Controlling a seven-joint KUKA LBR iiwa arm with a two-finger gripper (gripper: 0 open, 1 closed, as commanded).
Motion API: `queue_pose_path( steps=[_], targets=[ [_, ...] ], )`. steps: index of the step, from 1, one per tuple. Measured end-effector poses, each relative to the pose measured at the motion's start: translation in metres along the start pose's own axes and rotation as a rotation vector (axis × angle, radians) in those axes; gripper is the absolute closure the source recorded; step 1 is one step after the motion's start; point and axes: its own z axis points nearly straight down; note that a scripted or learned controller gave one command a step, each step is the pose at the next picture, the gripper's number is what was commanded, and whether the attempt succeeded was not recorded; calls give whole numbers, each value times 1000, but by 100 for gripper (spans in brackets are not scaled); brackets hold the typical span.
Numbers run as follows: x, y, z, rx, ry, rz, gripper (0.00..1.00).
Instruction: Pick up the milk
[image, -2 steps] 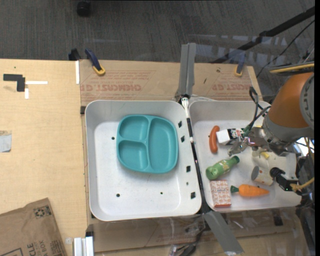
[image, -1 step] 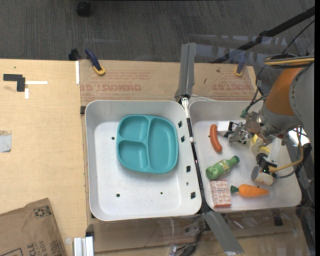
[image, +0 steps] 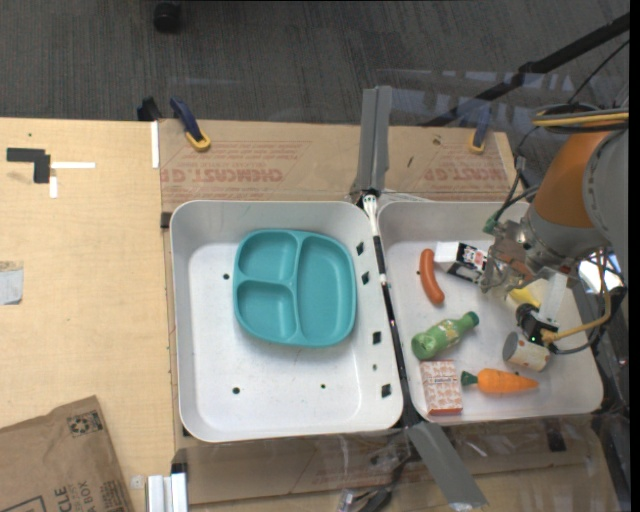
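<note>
The milk (image: 465, 259), a small white carton with black and red print, lies on its side in the upper middle of the right bin (image: 590, 400). My gripper (image: 496, 272) hangs just to the right of the carton, close to its right end; whether it touches the carton is unclear. The grey arm with its orange band (image: 568, 185) reaches in from the right above it.
An orange-red sausage (image: 431, 276) lies just left of the milk. Below are a green bottle (image: 443, 335), a pink box (image: 441, 387), a carrot (image: 506, 380), a small can (image: 525, 352) and a yellow item (image: 525, 295). The left bin (image: 200, 400) holds a teal divided plate (image: 296, 288).
</note>
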Motion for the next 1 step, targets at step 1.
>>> queue_pose_path(
  steps=[1],
  targets=[
    [37,56,-129,-2,2,277,100]
  ],
)
